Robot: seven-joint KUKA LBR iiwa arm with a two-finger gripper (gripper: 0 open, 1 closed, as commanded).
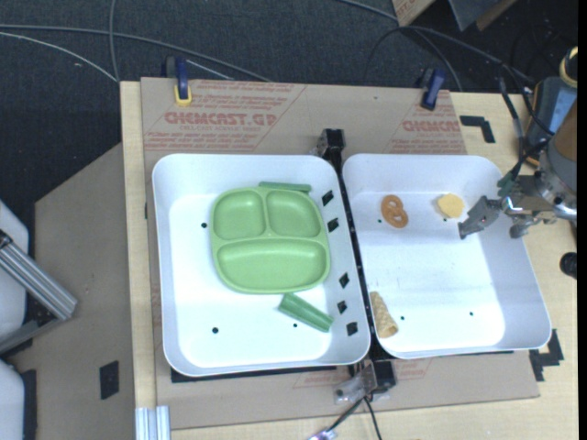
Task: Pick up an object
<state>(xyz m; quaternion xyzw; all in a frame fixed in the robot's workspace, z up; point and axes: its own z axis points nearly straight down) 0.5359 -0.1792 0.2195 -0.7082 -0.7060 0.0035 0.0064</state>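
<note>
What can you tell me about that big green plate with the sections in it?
The green plate is a divided tray of what looks like smooth light-green plastic, with rounded corners. It has three sunken sections: two small ones at the far side and one wide one nearer. It lies flat, slightly turned, in the left white bin. A green stick lies near its front corner, and another lies along its far edge.

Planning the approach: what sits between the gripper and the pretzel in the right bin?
In the camera view, a small yellow piece lies between the gripper and the pretzel, on the white floor of the right bin.
</note>
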